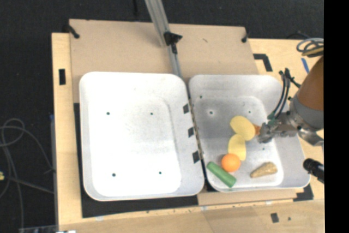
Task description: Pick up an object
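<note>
The right bin (218,90) holds two yellow pieces, one (243,126) above the other (236,147), an orange ball (230,162), a green stick (221,174) at the front left corner and a tan wedge (264,170) near the front. My gripper (264,133) reaches in from the right and sits low just right of the upper yellow piece, above the tan wedge. A small orange spot shows at its tip.
The left bin (133,133) sits beside the right one, with a divider edge (192,128) between them. A slanted metal pole (155,3) rises behind the bins. Cables (283,93) hang by the arm's wrist.
</note>
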Available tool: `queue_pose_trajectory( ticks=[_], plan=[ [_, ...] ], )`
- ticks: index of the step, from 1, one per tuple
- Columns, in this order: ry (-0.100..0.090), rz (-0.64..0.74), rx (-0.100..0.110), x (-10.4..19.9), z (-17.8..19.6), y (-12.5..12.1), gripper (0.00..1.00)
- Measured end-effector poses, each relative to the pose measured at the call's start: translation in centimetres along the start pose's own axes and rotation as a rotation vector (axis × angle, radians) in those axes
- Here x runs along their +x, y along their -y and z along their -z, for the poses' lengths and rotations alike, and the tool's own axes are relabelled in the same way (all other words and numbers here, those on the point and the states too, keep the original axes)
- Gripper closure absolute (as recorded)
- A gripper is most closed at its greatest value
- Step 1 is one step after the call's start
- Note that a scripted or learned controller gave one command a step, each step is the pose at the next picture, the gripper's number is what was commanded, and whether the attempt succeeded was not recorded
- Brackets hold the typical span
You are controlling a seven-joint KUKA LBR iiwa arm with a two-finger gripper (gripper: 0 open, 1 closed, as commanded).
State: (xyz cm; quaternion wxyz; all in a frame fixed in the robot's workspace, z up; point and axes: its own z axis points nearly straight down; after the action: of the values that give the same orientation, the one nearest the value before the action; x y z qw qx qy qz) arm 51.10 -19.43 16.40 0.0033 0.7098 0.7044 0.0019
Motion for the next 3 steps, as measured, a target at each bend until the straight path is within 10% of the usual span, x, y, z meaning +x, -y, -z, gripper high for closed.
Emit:
queue_pose_trajectory(
  ticks=[2,3],
  plan=[
    [0.001,0.011,-0.001,-0.3,9.8,-0.2,1.0],
    [-0.003,0.016,0.004,5.2,10.5,-2.2,1.0]
  ],
)
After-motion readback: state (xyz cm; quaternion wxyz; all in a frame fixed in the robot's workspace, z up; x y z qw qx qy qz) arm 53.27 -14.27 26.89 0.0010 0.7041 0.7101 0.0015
